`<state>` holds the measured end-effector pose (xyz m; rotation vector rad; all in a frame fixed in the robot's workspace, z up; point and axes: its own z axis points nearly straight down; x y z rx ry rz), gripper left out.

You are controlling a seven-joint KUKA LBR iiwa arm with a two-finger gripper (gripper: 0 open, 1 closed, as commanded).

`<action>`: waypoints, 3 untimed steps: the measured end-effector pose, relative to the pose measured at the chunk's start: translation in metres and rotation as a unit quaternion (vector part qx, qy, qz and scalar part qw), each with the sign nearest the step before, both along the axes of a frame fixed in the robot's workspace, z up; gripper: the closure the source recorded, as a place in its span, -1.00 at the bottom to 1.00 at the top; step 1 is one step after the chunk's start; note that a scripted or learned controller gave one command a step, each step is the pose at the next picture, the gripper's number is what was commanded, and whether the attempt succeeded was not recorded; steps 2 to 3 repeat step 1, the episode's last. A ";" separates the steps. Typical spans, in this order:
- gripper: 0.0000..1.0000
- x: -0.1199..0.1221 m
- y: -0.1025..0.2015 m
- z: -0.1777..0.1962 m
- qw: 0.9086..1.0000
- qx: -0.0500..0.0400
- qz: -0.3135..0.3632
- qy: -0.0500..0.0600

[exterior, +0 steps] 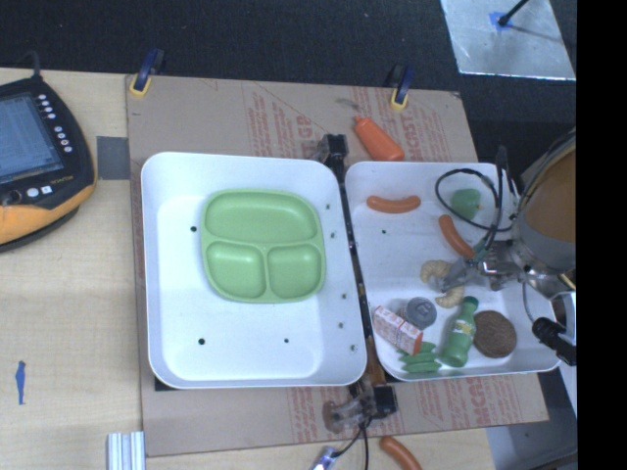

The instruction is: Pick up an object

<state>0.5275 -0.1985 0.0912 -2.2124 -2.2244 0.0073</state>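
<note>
So far nothing looks lifted: the green bottle (458, 333) lies at lower right, the gripper (468, 274) just above over beige pieces, its grip impossible to tell, the sausage (393, 204) farther up untouched.

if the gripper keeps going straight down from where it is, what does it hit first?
Likely the tan peanut-shaped piece just under the gripper in the right bin; the grey round piece lies further off. Depth is unclear from this slant.
</note>
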 end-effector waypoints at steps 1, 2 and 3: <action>-1.00 0.093 0.010 0.001 1.000 0.001 -0.001 -0.002; -1.00 0.093 0.010 0.001 1.000 0.001 -0.001 -0.002; -1.00 0.093 0.010 0.001 1.000 0.001 -0.001 -0.002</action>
